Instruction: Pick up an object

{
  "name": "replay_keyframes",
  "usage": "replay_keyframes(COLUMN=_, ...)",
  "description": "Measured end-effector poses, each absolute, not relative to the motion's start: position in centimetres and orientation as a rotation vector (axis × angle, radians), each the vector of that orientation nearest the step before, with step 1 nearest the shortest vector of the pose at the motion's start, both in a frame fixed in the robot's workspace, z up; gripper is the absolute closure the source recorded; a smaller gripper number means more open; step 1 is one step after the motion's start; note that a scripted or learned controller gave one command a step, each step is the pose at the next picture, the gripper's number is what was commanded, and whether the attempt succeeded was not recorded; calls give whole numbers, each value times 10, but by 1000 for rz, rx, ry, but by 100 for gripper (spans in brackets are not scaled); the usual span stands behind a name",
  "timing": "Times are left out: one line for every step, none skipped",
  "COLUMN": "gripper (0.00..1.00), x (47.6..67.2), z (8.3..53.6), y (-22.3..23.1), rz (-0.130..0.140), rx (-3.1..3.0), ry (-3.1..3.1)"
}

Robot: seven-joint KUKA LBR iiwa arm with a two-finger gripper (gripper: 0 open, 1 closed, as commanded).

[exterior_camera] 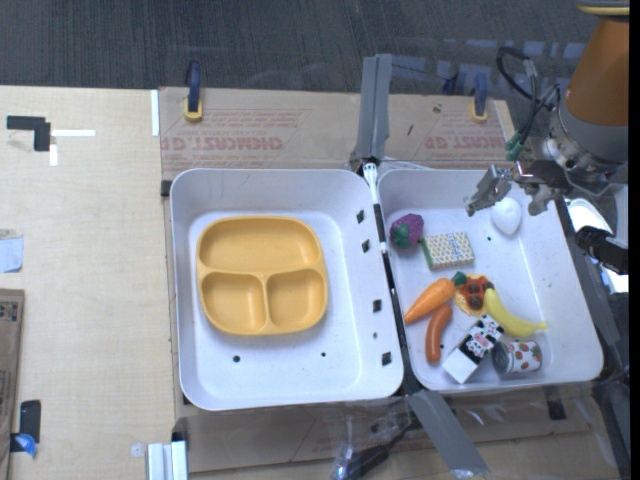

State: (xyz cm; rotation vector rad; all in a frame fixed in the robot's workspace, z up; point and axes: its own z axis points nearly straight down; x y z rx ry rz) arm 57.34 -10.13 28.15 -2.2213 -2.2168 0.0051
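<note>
Two white bins sit side by side on the tabletop point(90, 268), and your tool point(510, 193) is at the upper right of the frame, over the far right part of the right bin point(560, 298). Its two fingers are spread well apart, one at the left near the bin's upper wall and one at the right, with a small white object point(507, 215) lying just below and between them. You cannot tell whether either finger touches that object; it does not look clamped.

Most of the other pieces lie lower in that bin, apart from the tool: a purple piece with a green top point(406, 230) at upper left, a pale speckled block point(447, 249) just beside it, an orange carrot point(429, 299), a red-orange sausage shape point(433, 336), a banana point(510, 317), a black-and-white carton point(474, 349) and a small can point(518, 358) near the lower edge.

Open white floor shows along the right wall, between the tool and the banana. The left bin point(190, 348) holds a yellow divided plate point(263, 273) with bare floor around it.

You see the arm point(603, 78) cut off by the frame's right edge, and the small orange piece point(474, 290) beside the carrot is too tangled to make out.
</note>
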Motion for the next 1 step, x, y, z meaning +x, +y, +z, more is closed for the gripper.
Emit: replay_keyframes(gripper=0, x=499, z=145, y=-133, rz=5, rx=-2266, ry=-2170)
